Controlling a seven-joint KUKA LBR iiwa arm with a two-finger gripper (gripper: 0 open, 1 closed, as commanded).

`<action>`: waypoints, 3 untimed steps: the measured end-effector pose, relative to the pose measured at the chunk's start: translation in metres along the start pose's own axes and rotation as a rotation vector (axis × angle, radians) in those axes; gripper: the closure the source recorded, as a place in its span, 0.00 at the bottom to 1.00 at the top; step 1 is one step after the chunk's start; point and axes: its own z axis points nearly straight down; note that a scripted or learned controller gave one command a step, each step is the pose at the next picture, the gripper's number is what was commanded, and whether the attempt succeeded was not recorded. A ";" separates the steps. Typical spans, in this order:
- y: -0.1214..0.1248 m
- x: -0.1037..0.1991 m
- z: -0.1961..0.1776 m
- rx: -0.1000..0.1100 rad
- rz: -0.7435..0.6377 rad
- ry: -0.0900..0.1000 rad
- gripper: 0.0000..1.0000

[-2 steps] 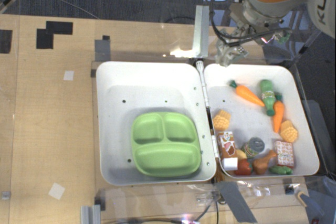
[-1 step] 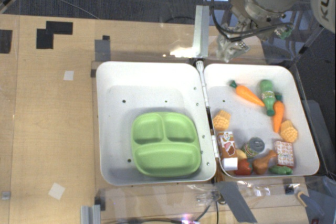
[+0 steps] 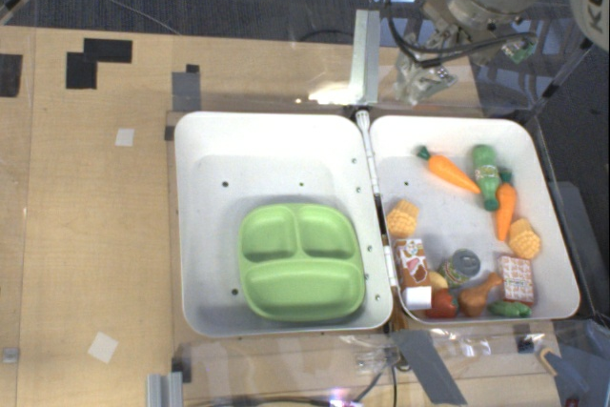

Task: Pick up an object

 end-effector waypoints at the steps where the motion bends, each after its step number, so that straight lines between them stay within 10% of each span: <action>1: -0.001 -0.003 -0.014 0.006 0.000 -0.011 1.00; 2: -0.002 -0.005 -0.028 0.012 0.001 -0.022 1.00; 3: -0.024 0.025 0.015 -0.014 -0.074 0.025 1.00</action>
